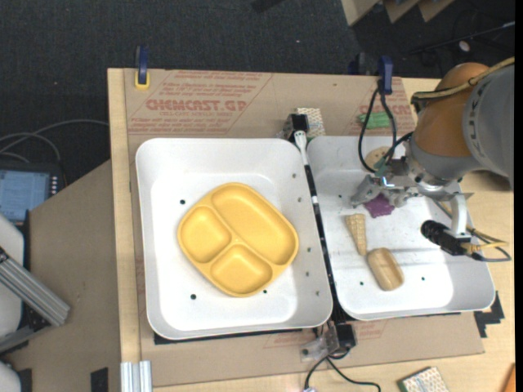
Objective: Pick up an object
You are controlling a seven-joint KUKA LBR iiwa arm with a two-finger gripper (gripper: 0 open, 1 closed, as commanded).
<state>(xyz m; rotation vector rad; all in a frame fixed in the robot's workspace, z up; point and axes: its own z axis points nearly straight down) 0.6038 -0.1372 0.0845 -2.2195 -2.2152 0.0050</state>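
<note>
In the right bin (458,296) lie three small objects. A purple piece (378,207) sits near the bin's back left. A tan cone (357,233) lies just in front of it. A light brown bread-like roll (384,269) lies nearer the front. My gripper (382,186) hangs low over the purple piece, at its back edge, with the grey and orange arm (458,125) reaching in from the right. Whether it touches the piece I cannot tell.
The left bin (159,219) holds a yellow three-part plate (237,238). The wall between the bins (315,219) runs just left of the cone. A black part with wires (444,237) hangs over the right bin's right side. Cables trail behind the gripper.
</note>
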